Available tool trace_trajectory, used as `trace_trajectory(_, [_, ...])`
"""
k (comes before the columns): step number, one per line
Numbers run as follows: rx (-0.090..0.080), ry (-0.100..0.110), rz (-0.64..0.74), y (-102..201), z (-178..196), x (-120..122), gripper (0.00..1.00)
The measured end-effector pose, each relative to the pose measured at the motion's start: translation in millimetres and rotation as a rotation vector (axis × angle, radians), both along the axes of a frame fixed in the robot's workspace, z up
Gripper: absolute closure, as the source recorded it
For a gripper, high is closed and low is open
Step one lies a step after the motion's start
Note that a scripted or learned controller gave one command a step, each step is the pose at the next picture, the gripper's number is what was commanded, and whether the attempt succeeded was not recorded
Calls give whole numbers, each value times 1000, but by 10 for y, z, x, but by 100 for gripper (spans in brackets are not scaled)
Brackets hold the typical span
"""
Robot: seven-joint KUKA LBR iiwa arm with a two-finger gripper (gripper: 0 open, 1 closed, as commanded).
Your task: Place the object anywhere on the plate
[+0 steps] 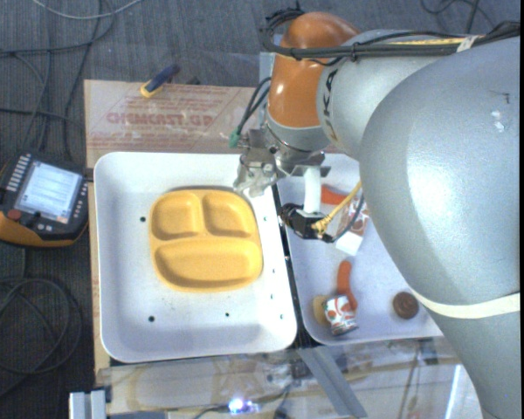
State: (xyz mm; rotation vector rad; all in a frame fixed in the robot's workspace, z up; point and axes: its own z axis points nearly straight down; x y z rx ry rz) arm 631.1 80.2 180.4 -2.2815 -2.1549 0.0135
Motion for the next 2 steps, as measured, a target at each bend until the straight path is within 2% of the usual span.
trace_trajectory(1, [0, 0, 150, 493, 275, -359, 100])
trace_trajectory(2, [1, 2, 184, 947, -234, -568, 100])
